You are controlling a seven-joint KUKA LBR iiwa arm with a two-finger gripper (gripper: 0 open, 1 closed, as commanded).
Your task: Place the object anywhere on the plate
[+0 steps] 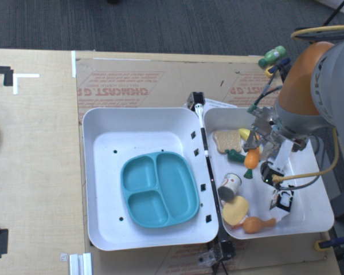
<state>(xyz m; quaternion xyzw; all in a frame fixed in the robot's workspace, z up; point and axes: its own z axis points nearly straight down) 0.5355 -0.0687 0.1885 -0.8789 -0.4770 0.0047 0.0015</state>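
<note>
Right, nearest the camera in the right bin lie an orange drumstick-shaped toy, a yellow piece and a small cup. Left of them, the teal plate waits in the left bin. Farther back, the end effector is low over a carrot beside the toast slice; whether it grips the carrot, one cannot tell. Best to confirm a firm pinch, lift straight, clear the divider, then travel left. Arm reaches in from the right, wrist angled down.

Robotics lab: grey arm over two white bins, cardboard-lined bench, carpet floor.
</note>
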